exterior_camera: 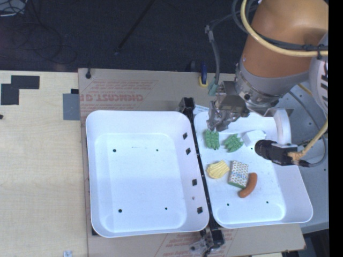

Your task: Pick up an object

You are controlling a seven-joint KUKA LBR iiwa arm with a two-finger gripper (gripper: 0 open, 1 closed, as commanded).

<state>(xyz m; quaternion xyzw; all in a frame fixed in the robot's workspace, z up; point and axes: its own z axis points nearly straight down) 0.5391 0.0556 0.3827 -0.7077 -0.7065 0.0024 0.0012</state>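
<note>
My gripper hangs over the back left part of the right bin, its tips just above a green ridged toy. A second green toy lies just right of that one. Nearer the front lie a yellow ridged piece, a small patterned packet and an orange-red sausage shape. Nothing shows between the fingers, and their spread is hidden by the wrist.
The left bin sits beside the right one, with a black divider rail between them. The big orange and grey arm covers the right bin's back right corner. Brown cardboard lies under both bins.
</note>
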